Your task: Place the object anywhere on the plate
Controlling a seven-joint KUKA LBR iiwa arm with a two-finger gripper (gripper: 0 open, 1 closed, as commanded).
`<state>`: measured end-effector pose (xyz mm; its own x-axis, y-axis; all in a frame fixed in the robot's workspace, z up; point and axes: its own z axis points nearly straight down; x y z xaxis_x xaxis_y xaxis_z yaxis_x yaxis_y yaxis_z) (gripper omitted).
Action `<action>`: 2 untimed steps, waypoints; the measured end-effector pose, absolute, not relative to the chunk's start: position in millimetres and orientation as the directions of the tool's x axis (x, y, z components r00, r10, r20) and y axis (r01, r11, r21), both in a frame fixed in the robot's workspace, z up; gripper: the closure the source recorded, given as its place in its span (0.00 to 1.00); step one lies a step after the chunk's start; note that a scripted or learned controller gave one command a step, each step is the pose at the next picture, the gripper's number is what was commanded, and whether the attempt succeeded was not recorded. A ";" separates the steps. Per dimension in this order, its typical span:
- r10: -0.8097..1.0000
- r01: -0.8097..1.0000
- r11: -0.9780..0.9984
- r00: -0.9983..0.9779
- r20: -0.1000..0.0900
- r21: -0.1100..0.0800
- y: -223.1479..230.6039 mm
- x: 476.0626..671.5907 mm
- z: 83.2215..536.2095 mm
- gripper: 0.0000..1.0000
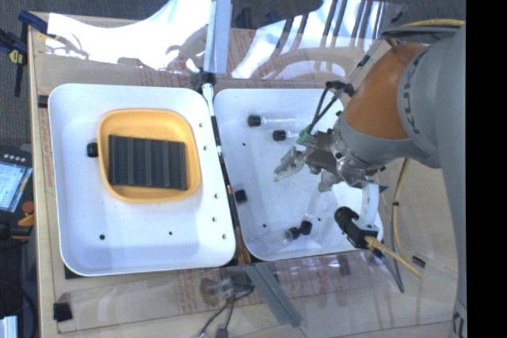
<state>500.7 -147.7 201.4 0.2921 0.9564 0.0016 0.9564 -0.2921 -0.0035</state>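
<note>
Picking step, by the look of it: gripper [297, 162] low over the floor of the right bin [265, 100], among several small dark pieces [279, 135], any of which may be the object. Impossible to tell whether clenched or released, or grasping anything. Yellow plate [146, 121] in the left bin [71, 202], well apart, bearing a dark ridged slab [149, 162]. Next calls for a sure hold on one piece, a lift across to the left, then a set-down on the plate.

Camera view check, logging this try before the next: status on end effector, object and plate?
End effector over right white bin, fingers unclear. Yellow rounded-square plate with dark ribbed centre in left white bin. Small dark pieces scattered in right bin.
</note>
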 end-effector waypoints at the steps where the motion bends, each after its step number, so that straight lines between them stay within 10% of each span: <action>1: 0.921 0.921 -0.389 0.389 0.000 -0.006 -101.9 498.9 150.3 0.00; 2: 0.963 0.963 -0.270 0.270 0.000 -0.004 -4.4 495.2 191.1 0.00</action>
